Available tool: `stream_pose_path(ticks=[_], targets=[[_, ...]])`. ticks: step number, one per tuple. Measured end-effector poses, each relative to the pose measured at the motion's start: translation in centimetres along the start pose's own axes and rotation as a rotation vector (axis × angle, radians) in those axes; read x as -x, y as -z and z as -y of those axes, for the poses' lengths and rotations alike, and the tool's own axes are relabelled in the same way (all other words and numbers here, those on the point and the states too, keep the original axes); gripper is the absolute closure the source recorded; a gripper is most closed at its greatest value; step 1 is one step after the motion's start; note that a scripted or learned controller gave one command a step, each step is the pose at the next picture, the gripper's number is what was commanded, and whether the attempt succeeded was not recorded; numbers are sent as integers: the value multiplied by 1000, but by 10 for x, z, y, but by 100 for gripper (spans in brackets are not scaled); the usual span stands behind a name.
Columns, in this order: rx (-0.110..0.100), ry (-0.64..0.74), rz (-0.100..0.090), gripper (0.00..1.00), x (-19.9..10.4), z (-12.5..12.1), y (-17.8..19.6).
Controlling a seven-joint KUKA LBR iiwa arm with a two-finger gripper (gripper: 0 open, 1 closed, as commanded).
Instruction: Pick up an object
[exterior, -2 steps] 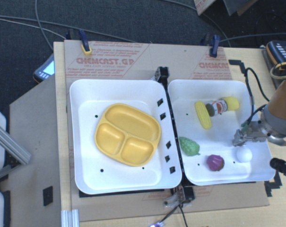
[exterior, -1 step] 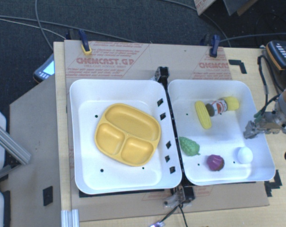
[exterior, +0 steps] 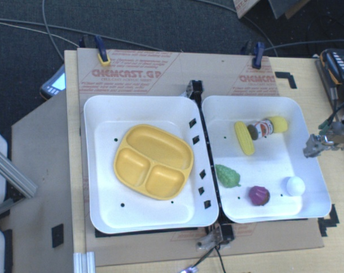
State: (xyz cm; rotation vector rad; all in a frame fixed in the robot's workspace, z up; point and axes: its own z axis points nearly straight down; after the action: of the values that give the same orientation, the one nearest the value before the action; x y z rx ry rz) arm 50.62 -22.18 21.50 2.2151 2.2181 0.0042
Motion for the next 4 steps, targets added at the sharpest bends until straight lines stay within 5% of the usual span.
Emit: stream_pose_path(ticks=[4], targets=[[-6,5,-5,100,-219,-26,8]])
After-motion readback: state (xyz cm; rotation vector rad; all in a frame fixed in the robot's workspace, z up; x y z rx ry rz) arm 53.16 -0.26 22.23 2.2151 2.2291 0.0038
